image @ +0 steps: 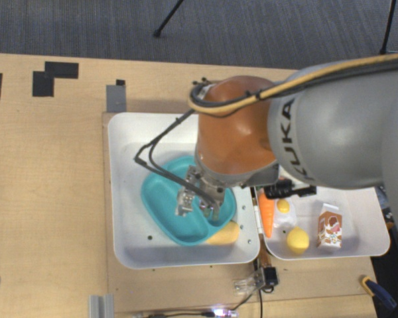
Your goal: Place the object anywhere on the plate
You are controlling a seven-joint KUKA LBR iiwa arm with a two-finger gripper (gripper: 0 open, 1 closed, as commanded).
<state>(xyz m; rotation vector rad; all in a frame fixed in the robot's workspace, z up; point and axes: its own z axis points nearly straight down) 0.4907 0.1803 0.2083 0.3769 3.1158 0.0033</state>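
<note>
A teal plate (164, 201) lies in the left white bin (123, 177). My gripper (198, 206) hangs over the plate's right half, its metal fingers pointing down at the plate. A yellow banana-like object (224, 233) rests at the plate's lower right rim, just below and right of the gripper. The orange wrist band (235, 134) and the grey arm (338, 134) cover the plate's upper right part and much of the bin behind it.
The right bin (378, 244) holds an orange carrot (266, 216), a yellow lemon (297, 242), a small milk carton (330, 227) and a white and yellow piece (282, 207). A black cable (156, 148) loops over the left bin.
</note>
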